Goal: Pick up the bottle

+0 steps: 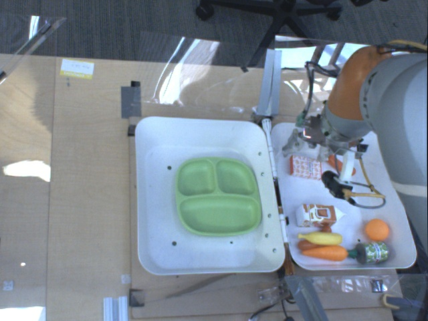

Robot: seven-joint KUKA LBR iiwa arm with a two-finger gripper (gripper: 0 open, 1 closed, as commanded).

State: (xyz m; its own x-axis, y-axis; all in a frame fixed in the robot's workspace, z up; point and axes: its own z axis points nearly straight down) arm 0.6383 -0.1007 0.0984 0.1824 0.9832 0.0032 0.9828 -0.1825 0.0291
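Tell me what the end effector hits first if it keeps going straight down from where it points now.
Most likely the red-and-white carton lying in the right bin, roughly below the end effector. Depth is hard to judge from this slanted view, so it could instead meet the bin floor beside it. The bottle lies well off that line.

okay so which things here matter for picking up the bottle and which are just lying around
For the job:
bottle, lying in the right bin's near corner
gripper, over the right bin's far end

Lying about:
orange
carrot
banana
small carton
red-and-white packet
green divided plate, in the left bin
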